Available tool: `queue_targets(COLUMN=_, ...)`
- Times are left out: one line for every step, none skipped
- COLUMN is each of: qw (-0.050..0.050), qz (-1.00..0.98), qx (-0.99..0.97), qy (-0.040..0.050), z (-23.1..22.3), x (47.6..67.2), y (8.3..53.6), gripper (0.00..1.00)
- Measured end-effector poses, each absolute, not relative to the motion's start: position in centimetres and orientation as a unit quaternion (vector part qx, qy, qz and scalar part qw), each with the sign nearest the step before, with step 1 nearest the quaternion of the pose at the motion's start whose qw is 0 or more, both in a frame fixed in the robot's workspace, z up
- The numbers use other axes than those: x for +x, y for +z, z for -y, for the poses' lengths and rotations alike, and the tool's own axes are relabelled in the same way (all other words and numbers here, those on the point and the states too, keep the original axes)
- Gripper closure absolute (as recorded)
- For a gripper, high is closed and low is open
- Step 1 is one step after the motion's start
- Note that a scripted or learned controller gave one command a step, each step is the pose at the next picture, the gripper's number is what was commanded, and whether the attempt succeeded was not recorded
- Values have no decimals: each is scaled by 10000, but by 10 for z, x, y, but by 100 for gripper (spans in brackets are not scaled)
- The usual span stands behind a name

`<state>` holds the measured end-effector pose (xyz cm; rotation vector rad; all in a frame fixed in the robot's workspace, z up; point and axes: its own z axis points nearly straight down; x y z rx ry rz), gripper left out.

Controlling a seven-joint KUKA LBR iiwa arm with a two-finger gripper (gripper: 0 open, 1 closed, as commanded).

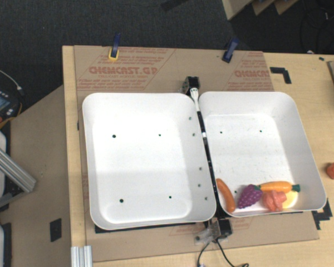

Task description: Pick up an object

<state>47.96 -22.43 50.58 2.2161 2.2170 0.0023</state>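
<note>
Crowding the right bin's [300, 127] near corner, toy foods [260, 195] overlap indistinctly.

Setting: probably a robotics lab. Board-topped surface [156, 65], clamps [114, 51], two white bins [94, 149], cabling [211, 249], dark carpet.

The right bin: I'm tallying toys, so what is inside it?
Inside the right bin, along its near edge, lie an orange sausage-shaped toy, purple grapes, a carrot and a red piece over something yellow, which is partly covered.
</note>
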Motion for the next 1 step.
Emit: queue_targets(qw=-18, qz=-7071, qx=7071, qy=-12, z=224, x=479, y=461, gripper=100)
